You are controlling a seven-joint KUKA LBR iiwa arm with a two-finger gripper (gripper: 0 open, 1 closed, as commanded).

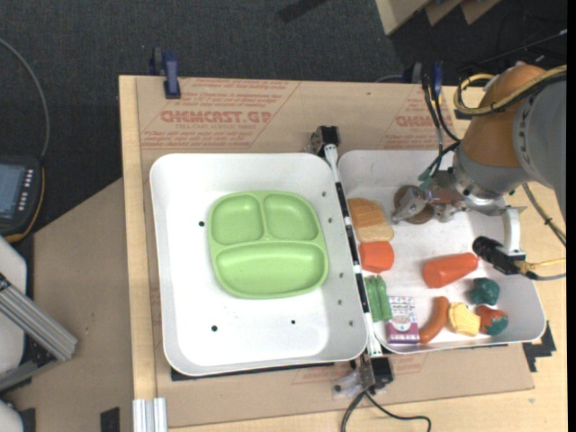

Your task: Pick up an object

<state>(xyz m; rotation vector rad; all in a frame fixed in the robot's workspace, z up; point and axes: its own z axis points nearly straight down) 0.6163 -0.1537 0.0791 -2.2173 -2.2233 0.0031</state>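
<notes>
Two bins are sitting on my counter [135, 241]; the left bin [180, 331] is carrying a green divided plate [267, 244]; I'm watching the pincer [416, 203] hanging low in the right bin [531, 322], near the bread piece [369, 216]; I cannot tell its state; the orange carrot [449, 269] is lying just below it, apart.

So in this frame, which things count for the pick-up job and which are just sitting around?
Job in hand:
gripper, low over the right bin
bread piece
orange block
carrot
sausage
green bit
yellow piece

Lying about:
green divided plate in the left bin
blue clamps
</notes>
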